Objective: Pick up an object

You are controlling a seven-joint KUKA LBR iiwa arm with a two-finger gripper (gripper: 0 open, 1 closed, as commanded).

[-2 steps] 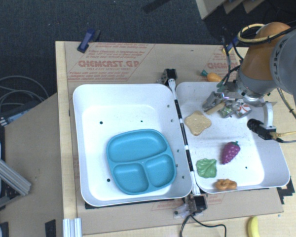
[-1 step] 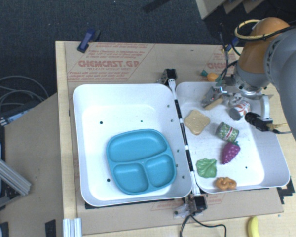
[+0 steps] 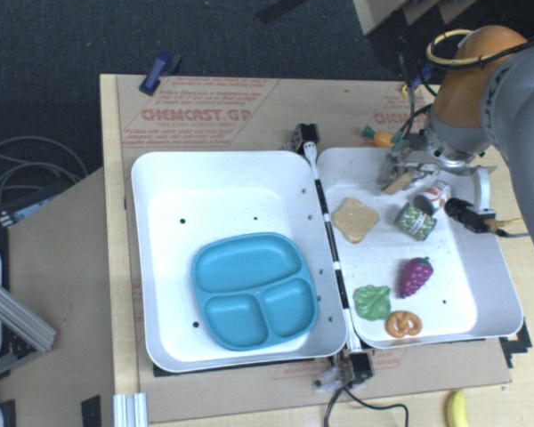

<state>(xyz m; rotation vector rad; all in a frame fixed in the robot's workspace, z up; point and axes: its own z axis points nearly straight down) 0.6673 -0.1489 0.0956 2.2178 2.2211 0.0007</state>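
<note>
One fixed camera above the tan cardboard-topped counter (image 3: 205, 114), looking down at a slant, moderately near; both shallow white plastic bins (image 3: 160, 194) in frame; grey arm (image 3: 516, 87) enters from right.

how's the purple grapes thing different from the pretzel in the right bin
The grapes are purple and teardrop-shaped; the pretzel is orange-brown, looped and flatter-looking. The grapes look slightly larger than the pretzel. The grapes lie nearer the middle of the right bin, while the pretzel sits close to its front rim, beside the green leafy piece. Both are small toy foods lying loose on the bin floor, apart from the gripper.
</note>
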